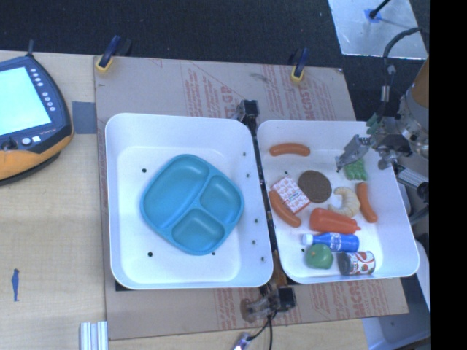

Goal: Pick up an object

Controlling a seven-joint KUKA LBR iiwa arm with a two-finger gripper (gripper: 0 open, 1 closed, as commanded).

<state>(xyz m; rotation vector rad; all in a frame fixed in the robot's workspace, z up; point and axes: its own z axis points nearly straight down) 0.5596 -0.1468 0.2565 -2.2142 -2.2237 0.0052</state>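
Observation:
The right bin (408, 265) holds several toy foods. Among them are a green leafy piece (356, 171), a brown patty (315, 186), an orange sausage (290, 149), a carrot (334, 221), a beige pastry (346, 199), a blue-white bottle (332, 241), a green apple (318, 257) and a red can (357, 263). My gripper (363, 162) hovers over the bin's upper right, open. One finger stands on each side of the green piece, which lies just below and between them. Nothing is held.
The left bin (120, 195) holds a blue divided tray (192, 204). A red-white packet (290, 192) and two more sausages (284, 210) (366, 201) lie in the right bin. A tablet controller (25, 115) sits at the far left of the bench.

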